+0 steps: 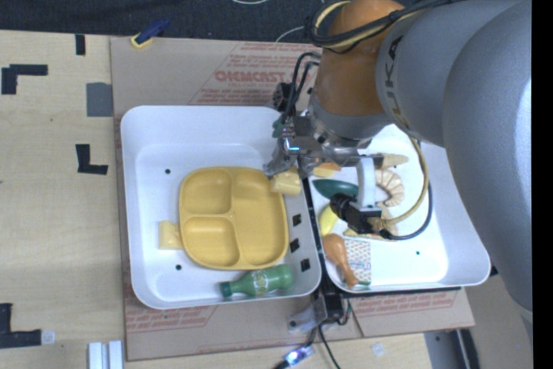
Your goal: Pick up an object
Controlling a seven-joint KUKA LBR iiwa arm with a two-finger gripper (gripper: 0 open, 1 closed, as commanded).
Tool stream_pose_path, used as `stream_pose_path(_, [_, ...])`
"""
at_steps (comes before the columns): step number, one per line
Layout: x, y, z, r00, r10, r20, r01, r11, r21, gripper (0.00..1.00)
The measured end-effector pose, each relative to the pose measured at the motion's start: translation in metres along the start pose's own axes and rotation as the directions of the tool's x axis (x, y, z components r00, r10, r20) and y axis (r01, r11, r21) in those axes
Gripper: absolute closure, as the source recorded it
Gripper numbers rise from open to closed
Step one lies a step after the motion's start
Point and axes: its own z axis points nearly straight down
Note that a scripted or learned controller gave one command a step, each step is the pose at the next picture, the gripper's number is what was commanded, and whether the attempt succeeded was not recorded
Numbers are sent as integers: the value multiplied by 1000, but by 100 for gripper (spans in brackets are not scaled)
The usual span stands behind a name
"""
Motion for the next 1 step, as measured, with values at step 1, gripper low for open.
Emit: stream_pose_path(1, [-9,-4,1,1000,1,0,-1,1000,-1,100])
